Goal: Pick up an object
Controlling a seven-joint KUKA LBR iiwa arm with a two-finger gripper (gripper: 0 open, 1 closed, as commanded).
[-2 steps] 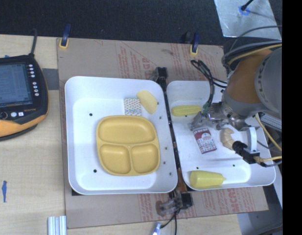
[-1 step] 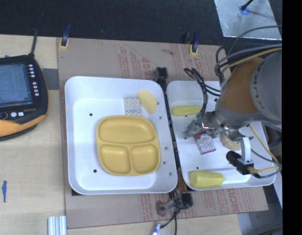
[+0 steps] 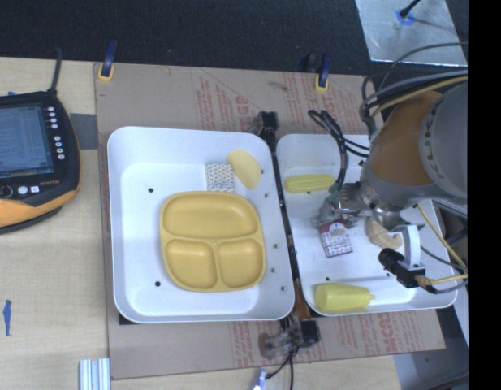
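Note:
My gripper [image 3: 334, 210] hangs low in the right bin [image 3: 303, 149], near its middle. Directly in front of it lies a small red-and-white packet [image 3: 338, 240], touching or almost touching the gripper's tip. A long yellow piece [image 3: 308, 184] lies at the bin's back left. A thick yellow piece [image 3: 343, 297] rests along the front wall. A tan lump [image 3: 382, 234] sits to the right, partly under the arm. The left bin [image 3: 128, 218] holds a yellow divided plate [image 3: 212, 240], a small patterned packet [image 3: 220, 177] and a pale yellow piece [image 3: 244, 168].
The arm's grey body and orange band [image 3: 404, 149] cover the right bin's back right corner, with cables [image 3: 335, 140] looping over its back wall. A tablet controller [image 3: 27, 157] lies left of the bins. Clamps [image 3: 321, 70] hold the cardboard underlay.

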